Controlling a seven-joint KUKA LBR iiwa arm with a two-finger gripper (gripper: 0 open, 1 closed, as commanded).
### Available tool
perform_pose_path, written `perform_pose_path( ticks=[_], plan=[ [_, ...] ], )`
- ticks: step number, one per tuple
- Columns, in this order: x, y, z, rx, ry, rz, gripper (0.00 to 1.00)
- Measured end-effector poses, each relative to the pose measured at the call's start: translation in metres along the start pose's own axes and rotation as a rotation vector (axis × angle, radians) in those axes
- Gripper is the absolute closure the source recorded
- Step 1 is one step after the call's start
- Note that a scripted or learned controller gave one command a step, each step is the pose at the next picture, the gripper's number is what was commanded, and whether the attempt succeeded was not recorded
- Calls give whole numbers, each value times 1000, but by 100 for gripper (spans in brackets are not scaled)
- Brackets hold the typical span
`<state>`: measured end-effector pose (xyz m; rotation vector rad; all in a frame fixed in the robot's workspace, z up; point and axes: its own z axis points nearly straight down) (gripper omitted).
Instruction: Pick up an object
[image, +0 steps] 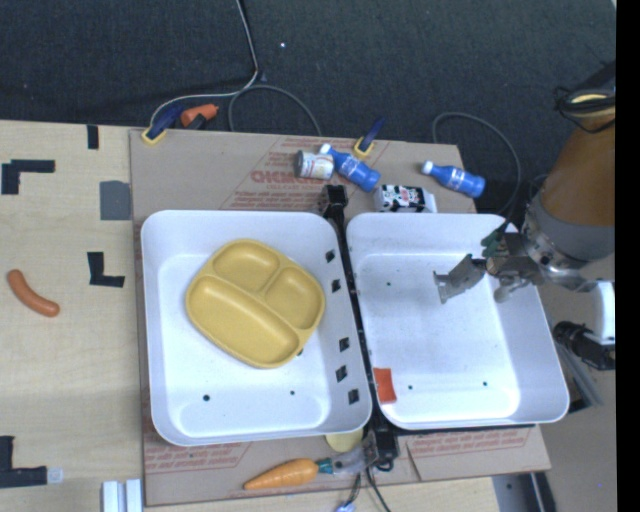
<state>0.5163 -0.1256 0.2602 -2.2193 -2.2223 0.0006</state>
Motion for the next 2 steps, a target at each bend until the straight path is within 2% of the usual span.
perform_pose_path(
  ticks=[1, 2],
  plan=[
    [-51, 38, 160, 6, -1, 3, 0],
    [19, 92, 172, -2, 0, -4, 0]
  ],
)
